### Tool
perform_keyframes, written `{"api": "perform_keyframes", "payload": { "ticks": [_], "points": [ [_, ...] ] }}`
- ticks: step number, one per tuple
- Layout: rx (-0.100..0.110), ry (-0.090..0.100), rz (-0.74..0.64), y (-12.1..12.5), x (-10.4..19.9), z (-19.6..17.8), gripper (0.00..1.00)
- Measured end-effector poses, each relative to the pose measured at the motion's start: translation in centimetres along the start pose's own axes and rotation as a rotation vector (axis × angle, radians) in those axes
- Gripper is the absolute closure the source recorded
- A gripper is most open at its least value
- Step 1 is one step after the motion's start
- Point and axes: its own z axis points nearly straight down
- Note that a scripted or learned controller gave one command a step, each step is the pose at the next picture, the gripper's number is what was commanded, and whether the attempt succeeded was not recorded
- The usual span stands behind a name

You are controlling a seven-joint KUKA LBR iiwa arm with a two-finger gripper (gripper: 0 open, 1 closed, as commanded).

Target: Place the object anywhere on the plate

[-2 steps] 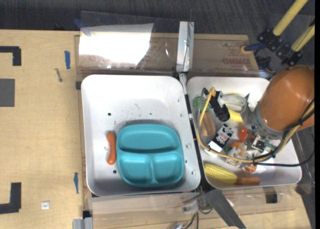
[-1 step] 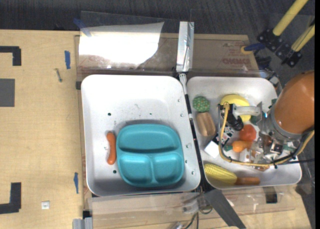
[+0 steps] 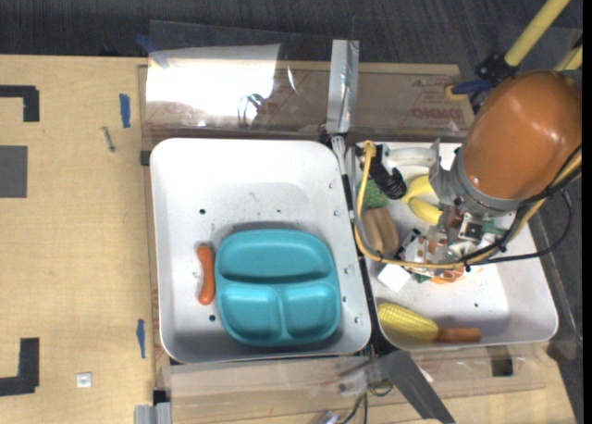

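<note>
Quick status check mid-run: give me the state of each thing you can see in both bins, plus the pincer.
Plate: upright in left bin, compartments bare.
Hot dog: lying beside the plate's left edge, off it.
Corn: lying at right bin's near edge.
Carrot: lying right of the corn.
Banana: in right bin, partly under the arm.
Pincer: down in right bin among the items; grip unclear.

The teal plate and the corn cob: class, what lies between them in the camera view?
In the camera view, between the teal plate and the corn cob lie bare white bin floor and the dark divider where both bins meet.
</note>
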Motion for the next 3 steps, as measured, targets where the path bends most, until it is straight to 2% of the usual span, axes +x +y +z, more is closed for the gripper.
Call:
{"api": "perform_keyframes", "payload": {
  "ticks": [1,2,3],
  "points": [
    [0.003,-0.006,0.008,0.1,0.0,-0.7,1.0],
    [0.0,-0.006,-0.055,-4.5,1.6,0.3,1.0],
    [-0.004,0.005,0.007,2.0,-0.8,-7.9,1.0]
  ]
}}
